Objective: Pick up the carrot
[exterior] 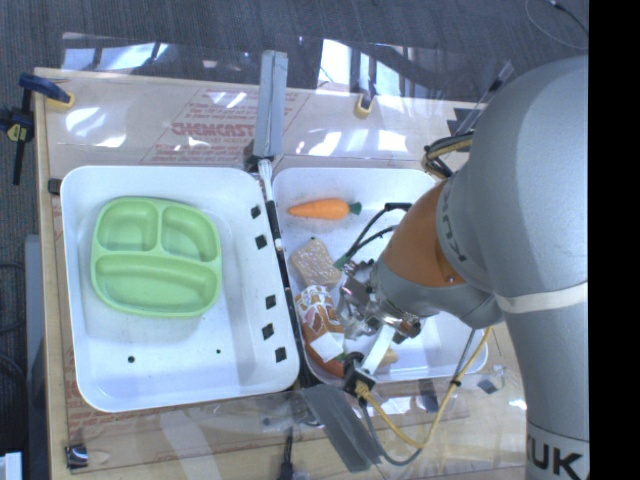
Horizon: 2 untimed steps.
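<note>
**Arm low in the right bin, carrot untouched**

Grey arm bulk fills the near right. Its two-finger gripper (362, 340) sits low among a tan bread slice (315, 262) and a brown-and-white pastry (320, 308); whether the jaws are apart I cannot tell. Well apart, the orange plastic carrot (322, 209) lies free near the right white bin's (400, 180) far wall. Judged as approach: the next move calls for travelling toward that wall and aligning across the carrot.

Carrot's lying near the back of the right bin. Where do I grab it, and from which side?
Grip the carrot across its thick orange middle, coming straight down from above. It lies flat, lengthwise left to right, green top pointing right, with bare bin floor on both long sides for the fingers.
</note>
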### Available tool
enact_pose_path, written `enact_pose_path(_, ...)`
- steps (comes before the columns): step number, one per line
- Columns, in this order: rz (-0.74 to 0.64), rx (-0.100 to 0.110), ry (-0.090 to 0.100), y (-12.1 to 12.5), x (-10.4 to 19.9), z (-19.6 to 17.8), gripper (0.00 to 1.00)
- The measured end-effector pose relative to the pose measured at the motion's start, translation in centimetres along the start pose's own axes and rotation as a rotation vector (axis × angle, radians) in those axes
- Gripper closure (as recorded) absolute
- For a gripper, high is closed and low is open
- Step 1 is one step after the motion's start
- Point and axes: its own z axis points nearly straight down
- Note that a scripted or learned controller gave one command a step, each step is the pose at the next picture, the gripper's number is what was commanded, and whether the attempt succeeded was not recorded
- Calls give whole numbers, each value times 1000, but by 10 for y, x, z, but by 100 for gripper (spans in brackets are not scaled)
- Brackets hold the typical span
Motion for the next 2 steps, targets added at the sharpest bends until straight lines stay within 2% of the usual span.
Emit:
enact_pose_path(1, 211, 1, 1, -3, 4, -31, 100)
enact_pose_path(2, 199, -2, 0, -4, 19, -1, 100)
